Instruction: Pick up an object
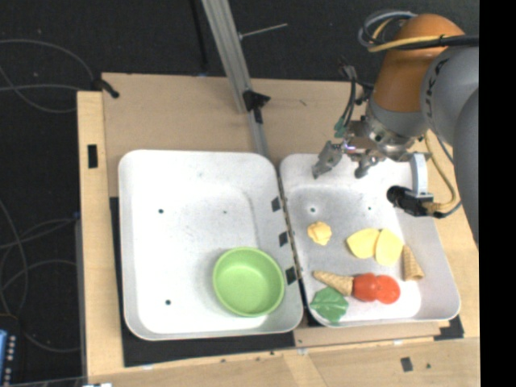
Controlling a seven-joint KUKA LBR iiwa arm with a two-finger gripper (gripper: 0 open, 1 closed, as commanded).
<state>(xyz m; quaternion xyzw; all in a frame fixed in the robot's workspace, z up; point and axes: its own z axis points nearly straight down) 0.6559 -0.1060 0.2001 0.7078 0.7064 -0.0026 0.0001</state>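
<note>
Camera view: tool (345, 164) hangs over the far rim of the right bin (442, 285), arm coming in from the right. Fingers (326, 160) are spread apart with nothing between them, so it's released and holds nothing.

All the candidate objects lie on the right bin's floor, on the camera side of the tool and clear of the fingertips:
- yellow lump (319, 233): closest one, almost straight down-frame from the left-hand finger.
- yellow pieces (376, 245): two side by side, touching, down-frame and slightly right of the tool.
- tan cone (412, 262): just right of the yellow pieces, furthest right of the tool.
- orange cone (333, 280): lying flat, past the lump from the tool, wide end just beside the red piece.
- red piece (376, 288): past the yellow pieces from the tool.
- green piece (329, 303): furthest from the tool, at the near rim, just beside the orange cone.

Left bin (161, 184) is left of the tool. A green bowl (248, 281) stands upright in its near right corner, well apart from the tool, down-frame and left.

Both bins rest on the bench (177, 111). A metal strut (230, 47) runs up-frame to the left of the tool.
</note>
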